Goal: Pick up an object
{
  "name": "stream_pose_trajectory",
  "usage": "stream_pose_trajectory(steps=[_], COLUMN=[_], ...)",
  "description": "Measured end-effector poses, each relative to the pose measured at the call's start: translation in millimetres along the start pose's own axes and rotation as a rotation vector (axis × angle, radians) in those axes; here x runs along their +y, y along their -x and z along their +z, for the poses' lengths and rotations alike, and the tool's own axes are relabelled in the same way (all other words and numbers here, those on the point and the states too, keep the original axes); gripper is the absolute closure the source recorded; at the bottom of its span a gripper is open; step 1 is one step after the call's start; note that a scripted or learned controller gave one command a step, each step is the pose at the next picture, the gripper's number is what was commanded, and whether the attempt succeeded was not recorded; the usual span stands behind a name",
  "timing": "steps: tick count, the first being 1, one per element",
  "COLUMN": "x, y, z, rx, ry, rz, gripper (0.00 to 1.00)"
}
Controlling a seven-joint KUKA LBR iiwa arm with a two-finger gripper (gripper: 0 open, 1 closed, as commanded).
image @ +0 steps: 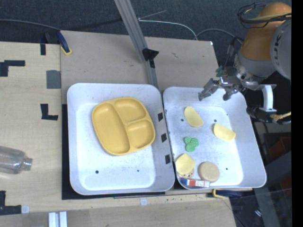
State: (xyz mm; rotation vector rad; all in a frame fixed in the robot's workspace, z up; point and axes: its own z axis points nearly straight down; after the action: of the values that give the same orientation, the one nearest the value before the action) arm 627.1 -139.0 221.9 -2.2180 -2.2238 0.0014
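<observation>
Spread apart and gripping nothing, the gripper (217,91) hangs over the far edge of the right bin (251,171), likely poised to drop onto a target. Candidates lie below it: a yellow piece (192,117) nearest, another yellow piece (224,132) right, a green item (191,143) nearer.

No readable text, labels, brands or numbers anywhere. Only candidate: a small flat packet (194,183) at the near edge of the right bin (251,141), showing red and blue marks on white, too small and blurred to read. Black tape marks (14,66) on the bench's (28,108) left side are plain shapes, not characters.
</observation>
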Motion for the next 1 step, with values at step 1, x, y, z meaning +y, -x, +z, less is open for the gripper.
stream_pose_trajectory(steps=[1], x=[0.0], y=[0.0], z=[0.0], rx=[0.000], ry=[0.000], rz=[0.000], gripper=[0.00])
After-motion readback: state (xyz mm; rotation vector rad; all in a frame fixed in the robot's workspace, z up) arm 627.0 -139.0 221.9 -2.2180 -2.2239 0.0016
